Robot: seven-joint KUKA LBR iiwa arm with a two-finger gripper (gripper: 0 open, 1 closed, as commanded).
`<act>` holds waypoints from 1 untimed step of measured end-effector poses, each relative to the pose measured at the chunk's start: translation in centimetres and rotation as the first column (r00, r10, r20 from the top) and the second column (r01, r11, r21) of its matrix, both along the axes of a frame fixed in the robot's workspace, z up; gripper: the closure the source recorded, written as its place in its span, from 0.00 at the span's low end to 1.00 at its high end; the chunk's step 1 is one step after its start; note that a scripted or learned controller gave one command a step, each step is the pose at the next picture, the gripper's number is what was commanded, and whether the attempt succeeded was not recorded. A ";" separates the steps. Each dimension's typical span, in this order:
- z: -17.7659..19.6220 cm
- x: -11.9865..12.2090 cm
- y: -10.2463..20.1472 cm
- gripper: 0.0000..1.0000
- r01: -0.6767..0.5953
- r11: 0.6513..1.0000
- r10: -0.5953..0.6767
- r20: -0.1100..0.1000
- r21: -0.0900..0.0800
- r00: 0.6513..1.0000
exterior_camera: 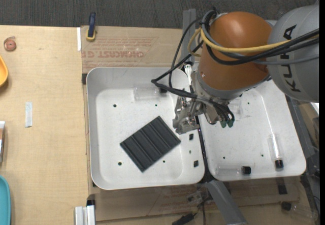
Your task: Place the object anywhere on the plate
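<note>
A dark grey ribbed plate lies flat and turned at a slant in the left bin. My gripper hangs under the orange wrist band, over the left bin's right side, just above and to the right of the plate's upper right corner. I see nothing clearly held in it. In the right bin, a clear tube with a black cap lies near the right wall. A small black piece sits close to that bin's front rim.
A small clear item rests near the back of the left bin. Black cables loop from the wrist over the wall between the bins. A wooden table spreads to the left. Cardboard lies behind the bins.
</note>
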State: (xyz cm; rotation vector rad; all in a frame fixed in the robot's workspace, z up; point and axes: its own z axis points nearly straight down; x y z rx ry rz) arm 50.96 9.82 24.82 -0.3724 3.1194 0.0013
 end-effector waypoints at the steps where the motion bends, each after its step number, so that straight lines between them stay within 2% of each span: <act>1: 5.7 -0.7 -2.9 1.00 -0.097 0.995 0.097 0.004 0.000 0.995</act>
